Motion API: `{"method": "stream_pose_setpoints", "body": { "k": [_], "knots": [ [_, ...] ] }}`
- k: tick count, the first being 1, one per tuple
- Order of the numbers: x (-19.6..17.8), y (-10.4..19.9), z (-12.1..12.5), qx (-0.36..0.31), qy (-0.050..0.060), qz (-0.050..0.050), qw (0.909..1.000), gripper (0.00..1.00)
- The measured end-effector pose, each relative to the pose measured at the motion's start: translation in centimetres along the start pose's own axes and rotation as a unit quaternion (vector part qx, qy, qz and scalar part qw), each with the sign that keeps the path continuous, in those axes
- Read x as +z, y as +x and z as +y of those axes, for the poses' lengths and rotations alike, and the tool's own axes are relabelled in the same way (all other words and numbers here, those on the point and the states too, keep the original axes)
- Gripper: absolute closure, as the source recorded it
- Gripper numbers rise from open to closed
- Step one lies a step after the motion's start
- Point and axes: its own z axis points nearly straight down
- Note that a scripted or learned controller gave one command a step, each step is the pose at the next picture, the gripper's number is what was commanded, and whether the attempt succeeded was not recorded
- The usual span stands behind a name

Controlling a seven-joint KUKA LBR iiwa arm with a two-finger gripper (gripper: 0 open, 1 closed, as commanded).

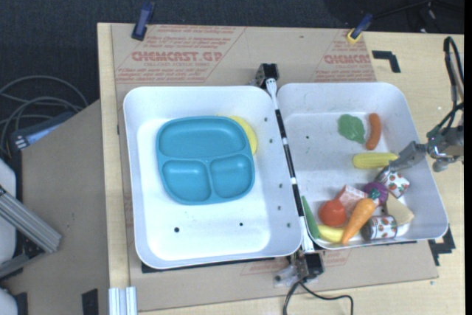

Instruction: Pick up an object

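The claw (413,152) is seen at the right bin's (324,96) right rim, just beside a yellow corn cob (372,160); whether its fingers are apart cannot be told. Toy foods, among them a carrot (357,218) and tomato (332,212), are piled in that bin's near right corner, and a blue plate (205,159) is set in the left bin (140,158).

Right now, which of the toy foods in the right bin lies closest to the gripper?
The yellow corn cob. Its right end almost meets the gripper, while the carrot, the tomato and the sausage lie farther away.

Right bin's (324,96) upper left floor open, toy food (361,214) crowding its lower right corner
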Motion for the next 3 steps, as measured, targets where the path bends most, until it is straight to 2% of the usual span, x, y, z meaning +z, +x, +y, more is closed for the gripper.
{"method": "stream_pose_setpoints", "body": {
  "k": [1, 2, 3],
  "knots": [
    [12.3, 0.8, 5.9, 0.0, 0.002, 0.001, 1.0, 0.0],
    [13.1, 4.0, 5.3, 0.0, 0.001, 0.001, 1.0, 0.0],
    [12.1, 3.9, 5.4, 0.0, 0.0, 0.0, 1.0, 1.0]
  ]
}}
